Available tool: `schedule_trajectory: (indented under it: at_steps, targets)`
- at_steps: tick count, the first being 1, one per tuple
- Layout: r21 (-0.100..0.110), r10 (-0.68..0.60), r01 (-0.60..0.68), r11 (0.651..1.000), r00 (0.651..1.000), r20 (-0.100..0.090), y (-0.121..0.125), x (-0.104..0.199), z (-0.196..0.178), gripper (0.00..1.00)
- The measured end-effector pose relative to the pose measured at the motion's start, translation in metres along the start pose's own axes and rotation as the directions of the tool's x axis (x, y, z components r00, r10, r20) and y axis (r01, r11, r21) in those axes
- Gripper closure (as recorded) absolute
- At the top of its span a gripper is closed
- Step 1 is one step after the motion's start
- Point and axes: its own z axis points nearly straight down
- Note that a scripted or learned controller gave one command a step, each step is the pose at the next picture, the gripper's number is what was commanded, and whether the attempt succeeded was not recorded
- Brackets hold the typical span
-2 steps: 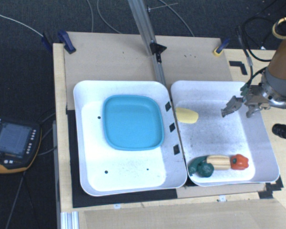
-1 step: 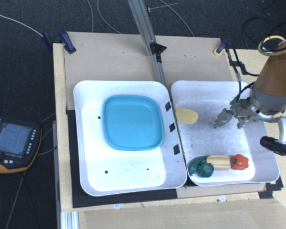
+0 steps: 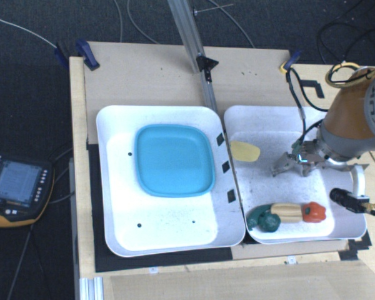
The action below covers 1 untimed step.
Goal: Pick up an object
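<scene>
Two matte white bins point(image 3: 112, 186), smooth rounded-square blue plate point(image 3: 175, 160) leftward; metal jaws splayed wide, empty.

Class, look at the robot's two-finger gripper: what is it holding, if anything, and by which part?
Nothing is held: the two-finger gripper hangs open over bare floor of the right white bin.

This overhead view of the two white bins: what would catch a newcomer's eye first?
The square turquoise plastic plate in the left white bin stands out most. In the right white bin, the grey arm's two-finger gripper hangs over bare floor, between a pale yellow flat piece and a wooden toy with red and green ends along the near wall.
</scene>
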Motion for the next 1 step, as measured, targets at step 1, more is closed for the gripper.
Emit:
schedule_trajectory:
  at_steps: [1]
  targets:
    - [-0.005, 0.000, 0.000, 1.000, 1.000, 0.001, 0.0013, -0.0002, -0.0128, 1.00]
